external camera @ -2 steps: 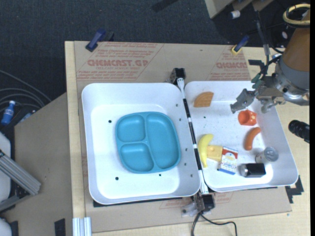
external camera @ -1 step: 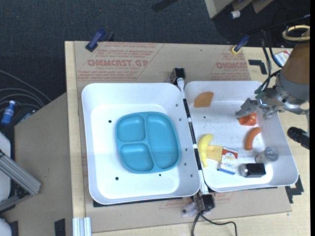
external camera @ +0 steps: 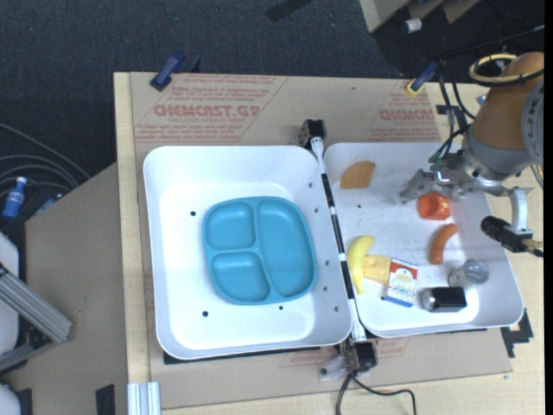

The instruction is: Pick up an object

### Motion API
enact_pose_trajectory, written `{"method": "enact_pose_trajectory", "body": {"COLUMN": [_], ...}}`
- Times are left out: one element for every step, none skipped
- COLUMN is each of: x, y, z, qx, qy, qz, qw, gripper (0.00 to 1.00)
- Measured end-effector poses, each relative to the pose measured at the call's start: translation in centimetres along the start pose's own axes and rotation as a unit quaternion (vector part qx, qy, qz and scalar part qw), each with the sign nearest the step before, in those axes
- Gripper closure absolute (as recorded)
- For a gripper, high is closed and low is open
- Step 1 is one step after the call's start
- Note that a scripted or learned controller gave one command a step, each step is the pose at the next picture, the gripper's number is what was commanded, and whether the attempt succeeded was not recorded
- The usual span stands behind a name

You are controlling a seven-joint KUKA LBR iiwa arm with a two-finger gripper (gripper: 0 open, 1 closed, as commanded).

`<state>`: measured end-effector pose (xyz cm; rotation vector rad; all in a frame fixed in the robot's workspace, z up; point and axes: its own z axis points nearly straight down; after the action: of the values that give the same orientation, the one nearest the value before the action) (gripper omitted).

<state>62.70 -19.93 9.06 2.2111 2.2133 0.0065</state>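
The grey arm with the orange band (external camera: 505, 115) comes in from the right and bends down over the far part of the right shallow white bin (external camera: 497, 305). Its two-finger gripper (external camera: 435, 190) is low over the bin floor, with one finger (external camera: 415, 184) reaching to the left. A small red-orange object (external camera: 434, 205) sits directly under the gripper, but the metal parts cover each other there, so I cannot tell if the fingers are spread or pressed together, or if they touch this object.

In the same bin lie several other things. An orange wedge-shaped piece (external camera: 358, 175) is near the far left corner. An orange-red sausage-shaped object (external camera: 441, 242) lies just beside the red-orange one, on the near side. A yellow banana-shaped toy (external camera: 358, 258) lies against the left wall, touching a pale yellow block (external camera: 376, 269). Next to it is a small white and red box (external camera: 400, 284), then a black rectangular object (external camera: 444, 298), and a round grey piece (external camera: 474, 272) near the right wall.

The left shallow white bin (external camera: 173, 180) holds a light blue plastic plate with three compartments (external camera: 258, 249) in its middle.
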Motion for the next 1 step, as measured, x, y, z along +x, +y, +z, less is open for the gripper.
{"method": "enact_pose_trajectory", "body": {"x": [-0.23], "y": [0.20], "z": [-1.27], "qx": [-0.004], "qy": [-0.003], "qz": [0.000], "qw": [1.0000], "gripper": [1.00]}}
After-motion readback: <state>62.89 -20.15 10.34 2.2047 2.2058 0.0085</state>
